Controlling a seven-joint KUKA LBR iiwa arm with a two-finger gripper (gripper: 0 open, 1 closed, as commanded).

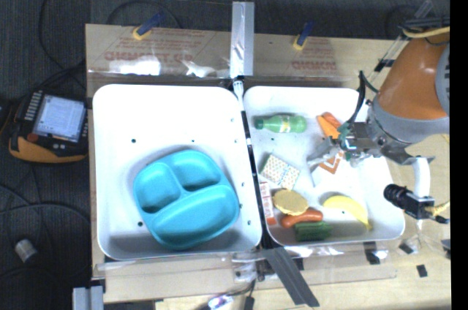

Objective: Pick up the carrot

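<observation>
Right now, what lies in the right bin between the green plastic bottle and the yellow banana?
In the camera view, between the green plastic bottle and the yellow banana lies bare white bin floor, with the small checkered packet just off that line toward the left.

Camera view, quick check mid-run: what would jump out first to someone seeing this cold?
The big blue divided plate lying in the left bin draws the eye first. Next comes the grey and orange arm reaching in from the right, its tool low over the right bin beside the orange carrot near the bin's far side. A cluster of toy food sits at the near end, with the yellow banana brightest.
</observation>
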